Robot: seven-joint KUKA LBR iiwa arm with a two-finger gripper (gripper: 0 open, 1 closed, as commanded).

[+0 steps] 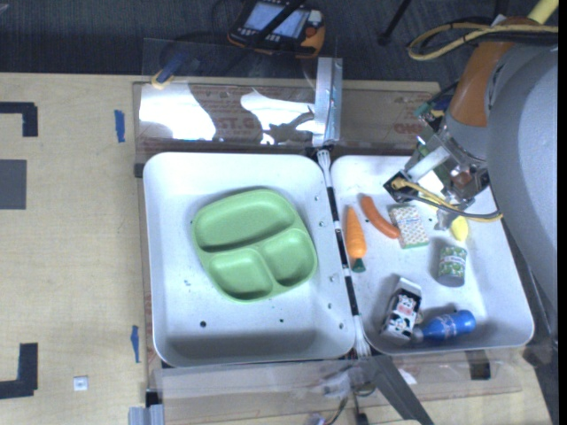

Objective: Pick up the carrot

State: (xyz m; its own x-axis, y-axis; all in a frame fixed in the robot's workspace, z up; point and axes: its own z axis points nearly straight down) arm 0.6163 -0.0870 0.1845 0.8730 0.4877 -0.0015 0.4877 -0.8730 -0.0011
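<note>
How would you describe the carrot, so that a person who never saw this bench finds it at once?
Look at the shallow white right-hand bin, not the one holding the green divided plastic tray. Near that bin's left wall lies the long orange carrot with a green stem end. Beside it, the shorter curved orange-red chilli-like piece has no green end.

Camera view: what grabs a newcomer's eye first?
The green divided plate dominates the left bin. In the right bin, the carrot lies along the left wall, amid a clutter of small items including a blue bottle. The gripper hangs over that bin's upper part, apart from the carrot.
</note>
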